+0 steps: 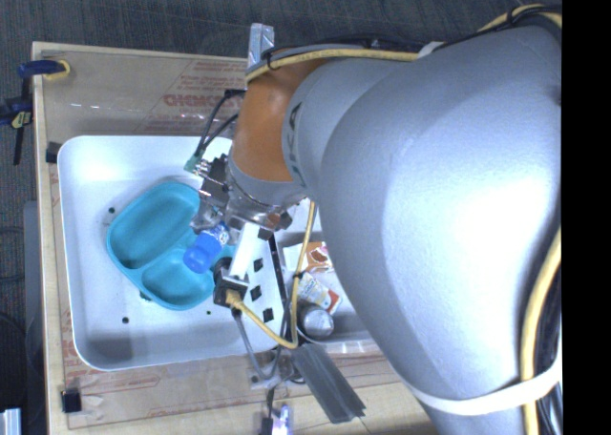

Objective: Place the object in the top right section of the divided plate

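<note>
At the far left of the bench we see a blue clamp [38,69] on the board's corner, up and left of the divided plate [153,233]. That plate is bright blue and lies in the left white bin [86,328], tilted so that its sections run diagonally across the bin floor. We use the plate as our landmark from here on.

At the plate's right edge we find a small blue object [202,254], rounded and a shade darker than the plate, sitting on or just above the rim where the sections meet; we cannot tell which section it is over. Directly above and touching that object in our view is the gripper [212,233], coming down from the wrist. Whether it is gripping the blue object we cannot tell, because the wrist hardware hides that part.

Right of the plate, the orange band [260,133] and the large grey arm [430,214] cover most of the second bin. Below the arm and right of the plate, a few small items [317,304] peek out, one orange and white, one silvery.
</note>
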`<state>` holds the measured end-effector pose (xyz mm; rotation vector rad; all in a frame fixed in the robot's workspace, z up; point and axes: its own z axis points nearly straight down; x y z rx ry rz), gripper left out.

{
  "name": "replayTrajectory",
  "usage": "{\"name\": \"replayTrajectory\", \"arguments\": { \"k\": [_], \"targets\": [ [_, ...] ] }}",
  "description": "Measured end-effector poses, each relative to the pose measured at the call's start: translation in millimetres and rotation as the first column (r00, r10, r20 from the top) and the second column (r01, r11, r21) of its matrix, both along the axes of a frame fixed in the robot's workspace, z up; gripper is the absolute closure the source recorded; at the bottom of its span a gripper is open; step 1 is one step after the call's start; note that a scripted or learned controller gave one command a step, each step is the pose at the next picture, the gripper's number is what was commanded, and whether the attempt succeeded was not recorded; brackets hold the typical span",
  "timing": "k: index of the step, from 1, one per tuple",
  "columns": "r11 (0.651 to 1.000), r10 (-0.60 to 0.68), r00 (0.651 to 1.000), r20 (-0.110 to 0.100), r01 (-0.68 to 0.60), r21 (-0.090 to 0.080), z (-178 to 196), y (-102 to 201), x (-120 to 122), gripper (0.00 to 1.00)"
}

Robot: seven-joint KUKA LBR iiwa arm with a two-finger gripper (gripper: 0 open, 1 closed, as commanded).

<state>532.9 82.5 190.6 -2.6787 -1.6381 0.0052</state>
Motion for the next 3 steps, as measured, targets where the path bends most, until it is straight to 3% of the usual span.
{"name": "replayTrajectory", "arguments": {
  "k": [1,2,3],
  "targets": [
    [0.973,0.232,0.973,0.000,-0.232,0.001,-12.5,25.6,29.9,1.00],
    [0.956,0.293,0.956,0.004,-0.293,0.001,-97.8,63.2,60.0,1.00],
    [0.831,0.555,0.830,0.051,-0.556,-0.010,-86.9,63.9,11.7,1.00]
  ]
}}
